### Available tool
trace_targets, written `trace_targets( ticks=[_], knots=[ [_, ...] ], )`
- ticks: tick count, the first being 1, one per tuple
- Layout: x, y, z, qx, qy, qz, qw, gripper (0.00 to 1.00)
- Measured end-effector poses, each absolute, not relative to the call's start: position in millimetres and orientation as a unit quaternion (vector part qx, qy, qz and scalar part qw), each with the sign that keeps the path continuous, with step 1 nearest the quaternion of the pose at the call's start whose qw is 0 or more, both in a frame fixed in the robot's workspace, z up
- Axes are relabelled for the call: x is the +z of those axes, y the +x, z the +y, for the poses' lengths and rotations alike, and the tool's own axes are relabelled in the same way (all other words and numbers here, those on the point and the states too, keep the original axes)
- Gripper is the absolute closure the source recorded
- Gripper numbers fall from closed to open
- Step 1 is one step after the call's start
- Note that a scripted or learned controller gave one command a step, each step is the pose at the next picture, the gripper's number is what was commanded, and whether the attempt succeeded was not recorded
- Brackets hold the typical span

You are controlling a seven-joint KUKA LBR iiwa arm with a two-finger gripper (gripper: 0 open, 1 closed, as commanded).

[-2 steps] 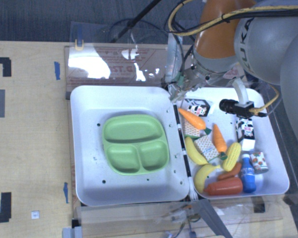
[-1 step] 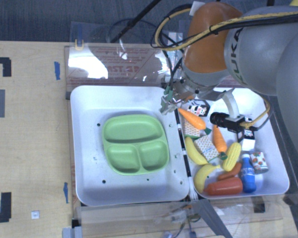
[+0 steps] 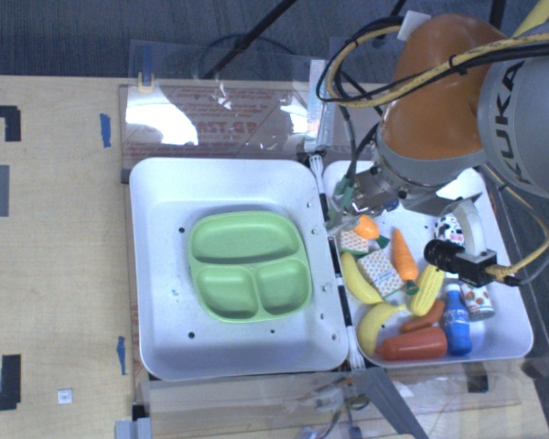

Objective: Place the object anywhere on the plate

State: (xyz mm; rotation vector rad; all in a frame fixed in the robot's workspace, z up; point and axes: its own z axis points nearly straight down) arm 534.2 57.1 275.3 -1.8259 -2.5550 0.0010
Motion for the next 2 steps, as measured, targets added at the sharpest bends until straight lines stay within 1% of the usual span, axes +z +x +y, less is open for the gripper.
trace_targets(
  ticks=[1,2],
  knots=[
    [287,603.2,80,-0.0005,-0.55,-0.835,-0.001,1.0],
    [224,516.1,81,0.001,-0.642,-0.767,0.001,1.0]
  ],
)
